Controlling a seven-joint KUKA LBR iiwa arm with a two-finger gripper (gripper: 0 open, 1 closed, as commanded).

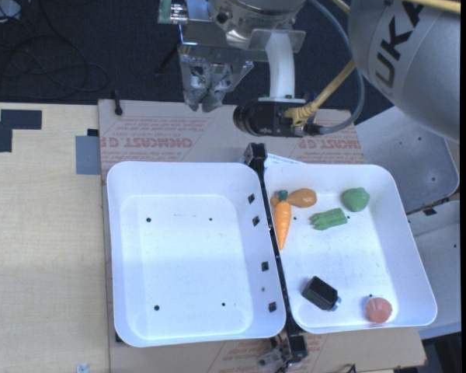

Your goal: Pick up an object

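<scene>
My gripper [204, 99] hangs high above the bench, behind the far edge of the left bin [132, 185], with its fingers close together and nothing between them. In the right bin [408, 231] lie a carrot [281, 221], an orange-brown oval piece [301, 198], a green round piece [356, 199], a green long piece [328, 220], a black block [321, 293] and a pinkish-red round piece [378, 310]. All of these are well away from the gripper, to its right and nearer the camera.
A black divider strip [266, 231] runs between the two bins. Brown cardboard [151, 134] lies under the bins on the pale wooden bench. The grey arm [408, 37] and its cables come in from the upper right.
</scene>
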